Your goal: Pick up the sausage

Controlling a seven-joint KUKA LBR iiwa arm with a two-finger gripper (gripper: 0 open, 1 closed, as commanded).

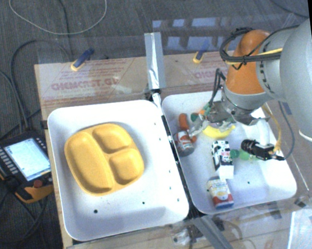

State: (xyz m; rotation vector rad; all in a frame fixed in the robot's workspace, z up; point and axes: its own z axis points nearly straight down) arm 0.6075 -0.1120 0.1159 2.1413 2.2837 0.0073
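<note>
**A:** Where is the sausage?

**B:** In the right bin. Take the black-and-white carton in the middle of that bin as the mark. The sausage lies above and to the left of the carton in the view, close to the bin wall on the side of the other bin. It is a short reddish-orange piece.

**A:** Anything between them?

**B:** A small can stands to the left of the carton and a little higher, just below the sausage and very close to it. I cannot tell if the two touch.

**A:** And the gripper?

**B:** It hangs above the carton, under the arm's orange band, and sits just to the right of the sausage. Open or closed, I cannot tell, because the wrist covers it. Nothing shows the sausage being held.

**A:** What else lies around the carton?

**B:** A yellow object sits just above it, partly under the gripper. A green piece is right beside it on the right. A smaller carton with a red base lies below it. Well to the left of the carton, in the left bin, lies a yellow divided tray. Both bins rest on the desk.
</note>
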